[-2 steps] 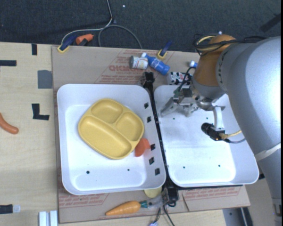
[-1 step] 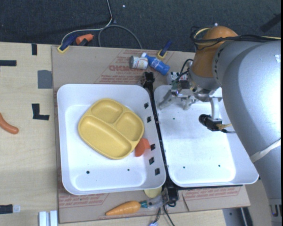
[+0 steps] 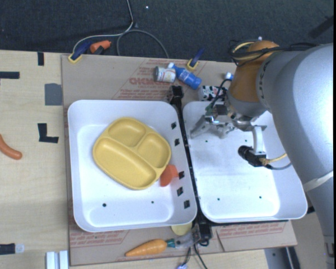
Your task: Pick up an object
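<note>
Gripper point(image 3: 213, 122) sits over the right bin point(image 3: 241, 200), at about 11 o'clock of that bin's floor, close to the divider between the bins; we cannot tell its state, the metal parts blur together from this angle. We see nothing between them. The grey arm point(image 3: 302, 105) comes in from 3 o'clock, orange band point(image 3: 249, 83) just above the wrist, a black cable stub point(image 3: 252, 154) hanging off it at roughly 4 o'clock of the gripper.

Left bin point(image 3: 84, 206) holds a yellow divided plate point(image 3: 133, 152), lying flat near the bin's centre, slightly toward 12 o'clock. A small orange-red piece point(image 3: 168, 176) touches the plate's edge at about 4 o'clock, near the divider. Both are well apart from the gripper, across the divider at its 8 o'clock.

Outside the bins: a blue and white bottle point(image 3: 179, 75) lies on its side on the cardboard at 12 o'clock of the bins' seam. A toy carrot point(image 3: 148, 247) lies at 6 o'clock, below the left bin. A sausage-shaped toy point(image 3: 7, 146) lies on the wood bench point(image 3: 22, 206) at 9 o'clock, well apart from the bins. An orange-handled clamp point(image 3: 89, 48) sits at 11 o'clock on the cardboard's corner.
</note>
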Available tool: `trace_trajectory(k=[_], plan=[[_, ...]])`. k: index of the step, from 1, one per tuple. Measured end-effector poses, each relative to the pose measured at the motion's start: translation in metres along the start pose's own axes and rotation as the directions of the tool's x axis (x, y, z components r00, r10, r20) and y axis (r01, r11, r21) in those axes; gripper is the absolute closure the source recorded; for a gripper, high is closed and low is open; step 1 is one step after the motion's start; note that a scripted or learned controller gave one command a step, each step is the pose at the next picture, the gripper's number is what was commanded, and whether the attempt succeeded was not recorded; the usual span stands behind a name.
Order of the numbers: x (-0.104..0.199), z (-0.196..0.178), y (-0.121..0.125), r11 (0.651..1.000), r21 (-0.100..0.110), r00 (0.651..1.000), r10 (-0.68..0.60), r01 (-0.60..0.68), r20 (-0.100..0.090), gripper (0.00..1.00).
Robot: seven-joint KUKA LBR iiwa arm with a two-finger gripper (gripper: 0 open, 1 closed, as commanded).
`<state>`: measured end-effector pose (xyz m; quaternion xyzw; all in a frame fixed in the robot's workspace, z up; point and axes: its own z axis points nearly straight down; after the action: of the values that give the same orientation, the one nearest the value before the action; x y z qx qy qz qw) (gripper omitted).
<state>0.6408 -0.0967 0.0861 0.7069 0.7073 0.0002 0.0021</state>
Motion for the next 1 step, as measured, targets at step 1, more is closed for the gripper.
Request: trace_trajectory(k=[1], plan=[[-0.0048,0.001,0.028,1.0,0.001,1.0,-0.002,0.002,-0.002,0.0]])
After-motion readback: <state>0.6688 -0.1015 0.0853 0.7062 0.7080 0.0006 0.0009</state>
